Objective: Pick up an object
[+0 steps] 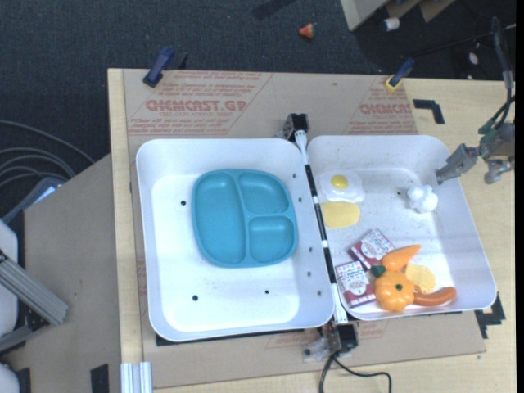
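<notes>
At the right bin's (458,219) far edge, the gripper (479,160) is hovering beyond the rim, jaws looking spread and holding nothing. The small white object (422,197) is sitting alone just inside, nearest and uncluttered. A good try is meaning dropping straight over it, well apart from the orange pile (399,283).

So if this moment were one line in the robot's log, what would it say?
task: pick up an object | hand: at right bin far edge, holding nothing seen | toys: in right bin | tray: left bin
</notes>
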